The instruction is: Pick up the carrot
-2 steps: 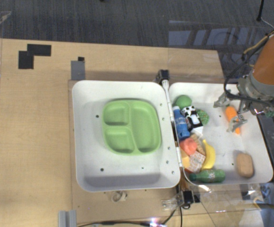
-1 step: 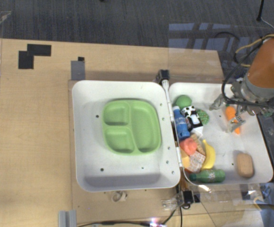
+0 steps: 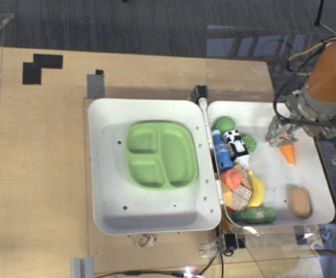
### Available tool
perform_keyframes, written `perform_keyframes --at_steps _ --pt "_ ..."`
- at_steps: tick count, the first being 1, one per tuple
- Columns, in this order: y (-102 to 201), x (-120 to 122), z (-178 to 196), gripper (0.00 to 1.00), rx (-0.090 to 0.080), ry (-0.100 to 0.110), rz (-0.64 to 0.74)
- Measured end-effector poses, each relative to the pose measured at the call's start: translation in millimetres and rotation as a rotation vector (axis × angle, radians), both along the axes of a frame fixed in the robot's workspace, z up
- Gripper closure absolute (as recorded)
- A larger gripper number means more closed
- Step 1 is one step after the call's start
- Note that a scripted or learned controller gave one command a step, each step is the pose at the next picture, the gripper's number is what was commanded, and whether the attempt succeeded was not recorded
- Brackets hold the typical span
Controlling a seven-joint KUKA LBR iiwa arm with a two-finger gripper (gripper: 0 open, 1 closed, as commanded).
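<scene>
Counted: two bins [image 3: 98, 155] [image 3: 324, 172]; one tray [image 3: 159, 155]; one carrot [image 3: 288, 153]; one banana [image 3: 256, 191]; one potato [image 3: 299, 201]; one cucumber [image 3: 254, 215]; one bottle [image 3: 221, 150].

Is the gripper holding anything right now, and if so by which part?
Nothing is visibly held. The gripper hangs just left of the carrot, which lies on the right bin's floor, not between the fingers.

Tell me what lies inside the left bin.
The left bin holds a green divided tray lying flat; its three compartments show nothing in them. Whatever lies beneath the tray is covered.
</scene>
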State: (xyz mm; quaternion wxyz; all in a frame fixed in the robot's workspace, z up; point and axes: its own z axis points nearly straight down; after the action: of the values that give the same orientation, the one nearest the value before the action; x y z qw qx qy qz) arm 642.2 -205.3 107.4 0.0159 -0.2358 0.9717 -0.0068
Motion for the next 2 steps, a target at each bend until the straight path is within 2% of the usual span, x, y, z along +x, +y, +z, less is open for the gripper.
perform_keyframes --at_steps 1,2 --pt "-1 -117 -17 1.00 -0.006 0.021 0.368" --pt "33 -100 88 1.00 -0.005 0.014 0.315"
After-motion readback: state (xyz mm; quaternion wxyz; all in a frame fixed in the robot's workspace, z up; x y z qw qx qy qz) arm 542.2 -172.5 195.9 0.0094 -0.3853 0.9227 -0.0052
